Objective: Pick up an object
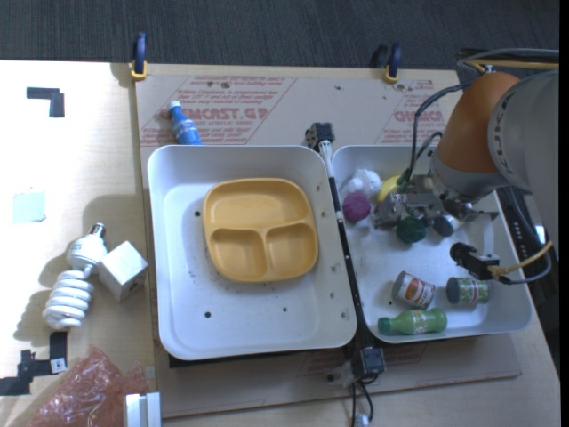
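My gripper (407, 208) is low in the upper part of the right bin (507, 318), at the end of the grey arm with the orange band (471, 127). Just under it lies a dark green round object (411, 231), touching or nearly touching it. To its left are a purple ball (356, 206), a white object (363, 183) and a yellow object (388, 186). Nearer the front of the bin lie a red-labelled can (413, 290), a greenish can (468, 290) and a green bottle (413, 323) on its side.
The left bin (169, 238) holds a yellow divided plate (260, 228). A blue bottle (185, 124) lies on the board behind it. Left of the bins are a spiral light bulb (71, 283) and a white cube (123, 268). Cables (498, 269) trail from the arm over the right bin.
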`<state>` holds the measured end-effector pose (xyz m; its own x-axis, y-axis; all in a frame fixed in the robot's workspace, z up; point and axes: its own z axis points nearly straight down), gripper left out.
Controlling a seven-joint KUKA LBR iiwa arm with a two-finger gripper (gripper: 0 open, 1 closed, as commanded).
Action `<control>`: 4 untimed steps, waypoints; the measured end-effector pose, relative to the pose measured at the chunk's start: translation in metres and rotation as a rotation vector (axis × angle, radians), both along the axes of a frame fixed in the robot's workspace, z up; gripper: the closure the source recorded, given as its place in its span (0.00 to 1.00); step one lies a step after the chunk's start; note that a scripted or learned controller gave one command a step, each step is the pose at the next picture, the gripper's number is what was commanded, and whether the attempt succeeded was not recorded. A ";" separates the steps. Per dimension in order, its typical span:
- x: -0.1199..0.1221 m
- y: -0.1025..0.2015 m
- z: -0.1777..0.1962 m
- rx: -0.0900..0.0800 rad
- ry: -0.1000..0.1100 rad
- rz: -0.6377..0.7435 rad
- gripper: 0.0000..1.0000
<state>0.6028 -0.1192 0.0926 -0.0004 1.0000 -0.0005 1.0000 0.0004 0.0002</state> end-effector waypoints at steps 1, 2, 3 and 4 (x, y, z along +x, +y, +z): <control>0.000 -0.001 0.010 -0.001 -0.001 -0.001 1.00; 0.018 -0.006 0.175 -0.001 -0.001 0.002 1.00; 0.018 -0.006 0.175 -0.001 0.000 0.002 0.00; 0.019 0.016 0.045 0.000 0.001 0.002 0.00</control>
<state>0.6222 -0.1034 0.1373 -0.0024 1.0000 -0.0007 1.0000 0.0024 -0.0005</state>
